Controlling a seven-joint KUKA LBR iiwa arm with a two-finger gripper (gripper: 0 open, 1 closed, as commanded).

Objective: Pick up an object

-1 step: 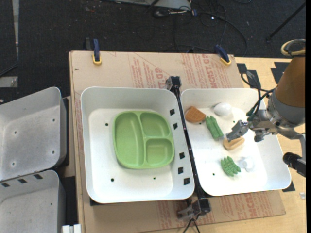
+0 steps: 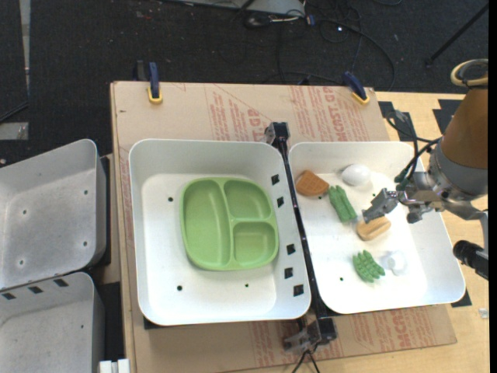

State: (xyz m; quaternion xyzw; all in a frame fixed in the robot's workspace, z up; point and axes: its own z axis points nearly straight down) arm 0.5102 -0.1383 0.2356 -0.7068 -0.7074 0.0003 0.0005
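Note:
The right bin point(image 2: 435, 286) holds several small items: a brown wedge point(image 2: 312, 183), a white egg-shaped piece point(image 2: 357, 175), a long green vegetable point(image 2: 342, 204), a tan block point(image 2: 373, 228), a bumpy green piece point(image 2: 368, 266) and a small pale bit point(image 2: 394, 263). My gripper point(image 2: 384, 203) reaches in from the right. It hangs over the middle of this bin, just above and beside the tan block's upper edge and right of the long green vegetable. I see nothing held in it.
The left bin point(image 2: 155, 286) holds a light green divided plate point(image 2: 231, 224). A black divider with clips point(image 2: 291, 224) runs between the bins. Grey metal trays point(image 2: 46, 208) lie off the bench at left. Clamps point(image 2: 154, 84) hold the board's back edge.

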